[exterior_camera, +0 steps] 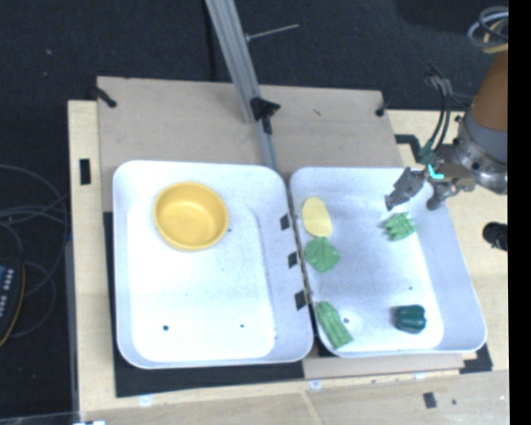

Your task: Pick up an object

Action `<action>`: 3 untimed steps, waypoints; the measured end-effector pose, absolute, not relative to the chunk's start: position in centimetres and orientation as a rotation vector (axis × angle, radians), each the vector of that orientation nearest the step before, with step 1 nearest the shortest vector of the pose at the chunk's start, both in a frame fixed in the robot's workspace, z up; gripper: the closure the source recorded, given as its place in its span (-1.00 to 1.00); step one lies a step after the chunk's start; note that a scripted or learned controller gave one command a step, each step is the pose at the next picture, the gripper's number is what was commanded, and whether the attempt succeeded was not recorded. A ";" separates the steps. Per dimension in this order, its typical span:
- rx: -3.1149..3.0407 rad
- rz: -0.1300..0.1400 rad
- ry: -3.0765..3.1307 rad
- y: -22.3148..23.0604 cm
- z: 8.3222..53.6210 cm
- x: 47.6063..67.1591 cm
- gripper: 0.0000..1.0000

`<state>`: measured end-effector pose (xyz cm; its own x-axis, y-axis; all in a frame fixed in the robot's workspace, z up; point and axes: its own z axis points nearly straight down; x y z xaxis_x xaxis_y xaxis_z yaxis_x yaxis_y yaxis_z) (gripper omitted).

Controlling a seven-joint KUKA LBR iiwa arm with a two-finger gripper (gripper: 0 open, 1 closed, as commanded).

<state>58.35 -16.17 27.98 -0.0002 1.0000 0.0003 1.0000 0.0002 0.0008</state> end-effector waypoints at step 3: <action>2.224 -0.004 2.222 -16.4 18.1 57.2 -1.00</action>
<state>57.17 -16.42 18.09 0.0009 1.0000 0.0001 1.0000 -0.0009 -0.0038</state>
